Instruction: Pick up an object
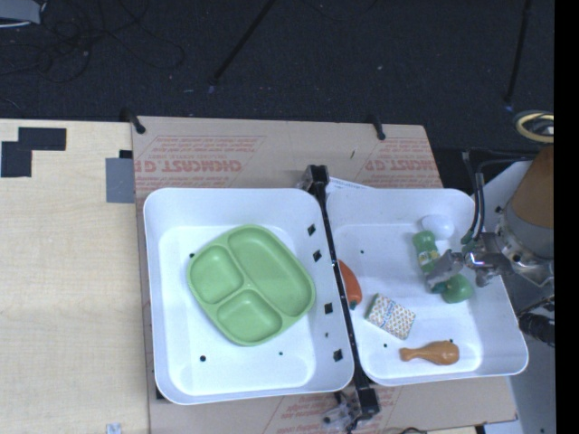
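My gripper [462,269] reaches in from the right and hangs low over the right side of the right bin [493,355]. Directly under and beside it are a green bottle-like toy [424,247] with a pale top and a round green piece [459,289]. I cannot tell whether the gripper touches either of them. In the same bin lie a tan drumstick toy [431,353] near the front, a small patterned packet [391,316], and a red-orange object [350,285] against the divider.
The left bin [172,351] holds a green divided plate [250,283]. A black clip strip [327,269] runs between the bins. Cardboard lies beneath both bins, and a light wooden bench top [63,287] extends to the left.
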Tool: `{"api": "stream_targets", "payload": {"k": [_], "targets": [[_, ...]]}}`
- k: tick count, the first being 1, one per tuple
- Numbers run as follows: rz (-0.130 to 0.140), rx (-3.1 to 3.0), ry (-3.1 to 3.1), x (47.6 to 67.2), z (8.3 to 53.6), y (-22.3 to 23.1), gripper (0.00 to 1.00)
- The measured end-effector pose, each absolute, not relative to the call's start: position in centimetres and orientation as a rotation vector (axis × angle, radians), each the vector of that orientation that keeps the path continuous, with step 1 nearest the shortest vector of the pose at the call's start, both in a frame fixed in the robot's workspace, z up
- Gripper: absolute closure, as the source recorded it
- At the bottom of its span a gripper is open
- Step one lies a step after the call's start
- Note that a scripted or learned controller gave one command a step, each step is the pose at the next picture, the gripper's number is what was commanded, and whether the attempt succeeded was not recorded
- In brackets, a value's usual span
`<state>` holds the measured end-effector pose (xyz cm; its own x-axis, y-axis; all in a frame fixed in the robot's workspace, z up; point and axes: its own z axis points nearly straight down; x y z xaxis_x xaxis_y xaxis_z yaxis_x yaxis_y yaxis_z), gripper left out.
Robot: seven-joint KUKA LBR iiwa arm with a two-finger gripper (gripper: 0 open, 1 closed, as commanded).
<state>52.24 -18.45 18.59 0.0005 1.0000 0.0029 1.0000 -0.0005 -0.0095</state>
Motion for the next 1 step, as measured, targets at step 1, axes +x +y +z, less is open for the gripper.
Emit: {"api": "stream_targets", "payload": {"k": [1], "targets": [[0.006, -2.216, -2.215, 51.92, 12.23, -18.74, 0.0]]}}
